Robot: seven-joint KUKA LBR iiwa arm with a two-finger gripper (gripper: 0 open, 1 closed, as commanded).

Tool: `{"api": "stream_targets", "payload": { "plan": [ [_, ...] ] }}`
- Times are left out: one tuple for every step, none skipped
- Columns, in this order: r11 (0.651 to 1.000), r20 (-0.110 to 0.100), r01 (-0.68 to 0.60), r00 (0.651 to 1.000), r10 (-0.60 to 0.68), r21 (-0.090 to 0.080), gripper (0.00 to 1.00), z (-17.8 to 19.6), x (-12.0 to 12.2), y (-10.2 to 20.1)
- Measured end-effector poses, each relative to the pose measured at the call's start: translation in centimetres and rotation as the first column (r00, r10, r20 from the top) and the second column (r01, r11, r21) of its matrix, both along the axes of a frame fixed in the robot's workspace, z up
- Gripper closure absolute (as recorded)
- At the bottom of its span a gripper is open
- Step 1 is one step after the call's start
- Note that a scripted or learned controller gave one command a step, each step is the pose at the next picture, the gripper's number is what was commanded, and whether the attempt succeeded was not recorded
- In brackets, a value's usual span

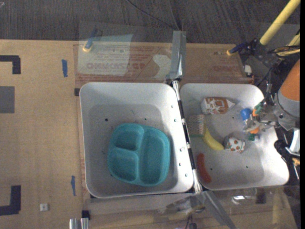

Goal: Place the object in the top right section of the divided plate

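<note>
Hovering low in the right bin (271, 175), your gripper (255, 123) sits among toys; whether it grips anything, you cannot tell. The teal divided plate (139, 154) waits well off, in the left bin (95, 128).

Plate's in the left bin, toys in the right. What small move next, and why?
Probably lower the gripper onto the spotted toy just beside it: nothing shows between its fingers, and the teal divided plate holds nothing yet.
</note>
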State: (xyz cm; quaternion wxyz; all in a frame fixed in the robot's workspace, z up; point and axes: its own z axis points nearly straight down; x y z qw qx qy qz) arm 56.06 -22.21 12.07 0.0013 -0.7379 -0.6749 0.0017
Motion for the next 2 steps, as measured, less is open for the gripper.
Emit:
{"api": "stream_targets", "payload": {
  "plan": [
    [0.988,-0.001,-0.156,0.988,0.156,0.001,1.0,7.7,-3.3,4.0],
    [0.868,-0.002,-0.497,0.868,0.497,0.005,1.0,9.7,-6.5,11.9]
  ]
}}
